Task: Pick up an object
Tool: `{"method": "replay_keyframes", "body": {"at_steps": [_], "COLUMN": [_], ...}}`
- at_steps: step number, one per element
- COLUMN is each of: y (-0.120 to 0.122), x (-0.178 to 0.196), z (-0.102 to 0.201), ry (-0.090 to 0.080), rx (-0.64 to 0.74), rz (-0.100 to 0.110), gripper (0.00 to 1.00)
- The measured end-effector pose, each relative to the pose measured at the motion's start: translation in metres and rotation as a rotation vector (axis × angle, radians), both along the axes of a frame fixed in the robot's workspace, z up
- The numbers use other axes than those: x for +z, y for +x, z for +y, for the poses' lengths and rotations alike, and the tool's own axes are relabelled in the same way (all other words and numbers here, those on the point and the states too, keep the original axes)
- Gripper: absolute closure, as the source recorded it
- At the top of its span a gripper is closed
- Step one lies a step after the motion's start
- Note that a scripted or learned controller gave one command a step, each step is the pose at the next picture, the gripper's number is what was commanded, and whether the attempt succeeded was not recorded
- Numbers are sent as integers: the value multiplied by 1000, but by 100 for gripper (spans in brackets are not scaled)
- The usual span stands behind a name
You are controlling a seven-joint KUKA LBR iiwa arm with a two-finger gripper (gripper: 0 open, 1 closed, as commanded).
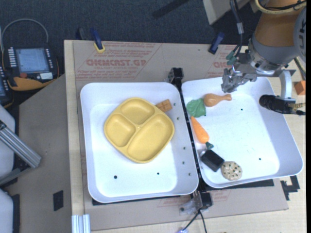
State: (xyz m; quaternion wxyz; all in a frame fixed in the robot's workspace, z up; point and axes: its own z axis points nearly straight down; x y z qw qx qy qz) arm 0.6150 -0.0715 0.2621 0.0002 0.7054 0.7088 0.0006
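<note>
My gripper (228, 85) hangs over the far part of the right bin (272, 144), just above the thick end of a tan toy drumstick (216, 99). Nothing shows between it and the drumstick. Left of the drumstick lies a green leafy piece (196, 108). An orange carrot (199, 130) rests along the bin's left wall. A black block (212, 159) and a speckled cookie (231, 170) sit near the front left corner.
The left bin (97, 169) holds a yellow divided plate (139, 129) with a small brown block (164, 105) at its far right edge. The right half of the right bin is bare white floor. A handheld console (30, 64) sits off the bench at left.
</note>
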Motion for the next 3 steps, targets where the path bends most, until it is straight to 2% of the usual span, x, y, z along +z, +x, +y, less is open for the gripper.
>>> {"method": "replay_keyframes", "body": {"at_steps": [1, 3], "y": [5, 34], "x": [2, -12], "z": [51, 147], "ry": [0, 1], "rx": [0, 0], "rz": [-2, -1], "gripper": [100, 100]}}
